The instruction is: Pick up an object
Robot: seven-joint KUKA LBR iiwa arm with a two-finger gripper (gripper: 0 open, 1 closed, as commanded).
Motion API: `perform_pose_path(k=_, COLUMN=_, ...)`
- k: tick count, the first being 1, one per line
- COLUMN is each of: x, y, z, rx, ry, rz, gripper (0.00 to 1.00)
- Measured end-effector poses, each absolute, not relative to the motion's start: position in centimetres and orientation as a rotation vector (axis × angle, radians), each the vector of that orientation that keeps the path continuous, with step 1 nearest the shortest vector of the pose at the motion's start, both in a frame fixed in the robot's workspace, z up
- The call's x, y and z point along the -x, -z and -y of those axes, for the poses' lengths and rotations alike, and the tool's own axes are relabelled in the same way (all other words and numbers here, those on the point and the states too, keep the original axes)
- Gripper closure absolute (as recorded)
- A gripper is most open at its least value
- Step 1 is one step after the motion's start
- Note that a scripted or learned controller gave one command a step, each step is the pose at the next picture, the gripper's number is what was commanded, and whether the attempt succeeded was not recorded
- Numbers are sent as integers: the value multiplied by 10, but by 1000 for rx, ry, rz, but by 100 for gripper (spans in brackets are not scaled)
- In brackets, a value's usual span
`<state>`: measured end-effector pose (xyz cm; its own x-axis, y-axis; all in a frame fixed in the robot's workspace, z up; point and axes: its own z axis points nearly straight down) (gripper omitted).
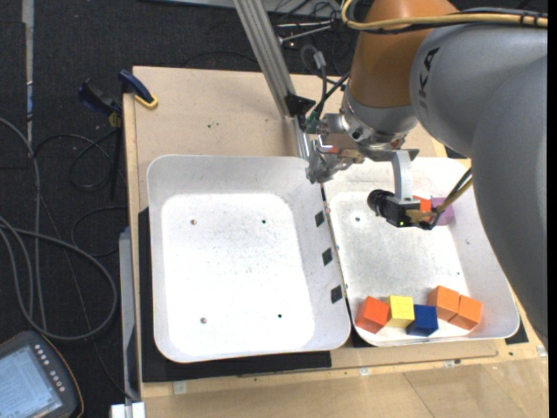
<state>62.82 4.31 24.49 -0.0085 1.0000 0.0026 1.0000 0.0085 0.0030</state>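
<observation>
Camera view: gripper [318, 171] at far rim between left bin [226, 259] and right bin [487, 259]. Unable to tell how far open or whether gripping anything. Well apart from blocks [424, 319]

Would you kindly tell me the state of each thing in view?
End effector, hanging over the far corner of the right bin.
Left orange block, resting in that bin.
Yellow block, resting beside it.
Blue block, resting beside the yellow.
Right orange blocks, resting side by side.

The arm [470, 59] hides part of the right bin [409, 268]; a pink block [445, 213] is half covered.
</observation>
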Motion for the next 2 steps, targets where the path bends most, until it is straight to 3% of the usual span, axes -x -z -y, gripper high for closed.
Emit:
perform_pose_path(k=1, x=-650, y=-226, z=-88, rx=-2213, ry=-2, rz=-2229, gripper=100)
perform_pose_path(k=2, x=-650, y=-227, z=-85, rx=-2217, ry=1, rz=-2225, gripper=0)
